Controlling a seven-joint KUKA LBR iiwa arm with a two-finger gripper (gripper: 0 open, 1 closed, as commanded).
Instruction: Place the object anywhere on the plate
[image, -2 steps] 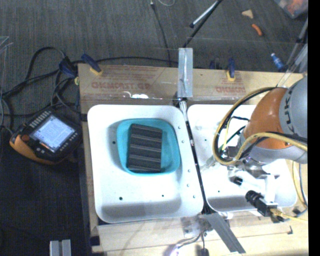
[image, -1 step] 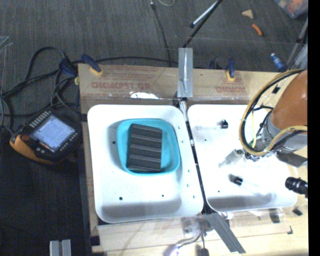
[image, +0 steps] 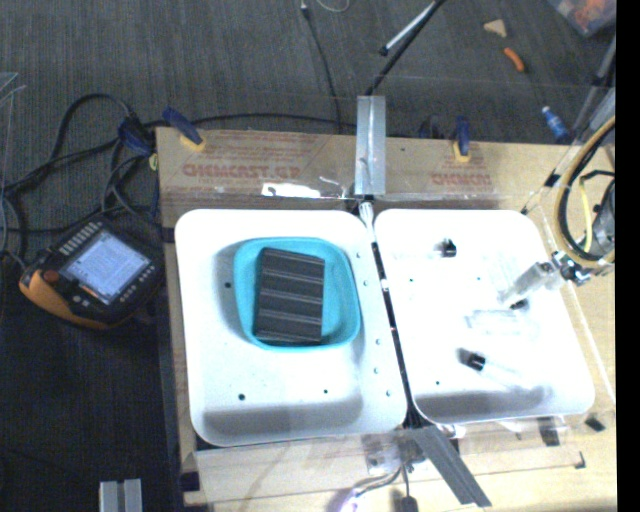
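The bench (image: 300, 165) filled the middle of the frame, brown along its upper edge, and carried two shallow white bins side by side. The left bin (image: 290, 400) held a blue plate (image: 345, 300) in its upper half. A dark ribbed block (image: 290, 295) lay on that plate, near its centre, with its long axis running from the top of the frame toward the bottom and slightly tilted. It appeared to be the object of the task, and judged from how it lay, the placing looked already done.

The right bin (image: 500, 390) held only small things: one dark piece (image: 447, 247) near its upper middle, another (image: 471, 360) lower down, and a faint clear scrap (image: 492, 320) between them.

The arm came in at the right edge of the frame, level with the upper half of the right bin. Its hand (image: 522, 293) pointed down and to the left over that bin. It was too pale and blurred to show whether it was open or closed, and nothing could be seen in its grip.

The block lay well to the left of the hand, across the divider between the bins, at about the same height in the frame.

A handheld control pendant (image: 95, 272) lay off the bench at the left.
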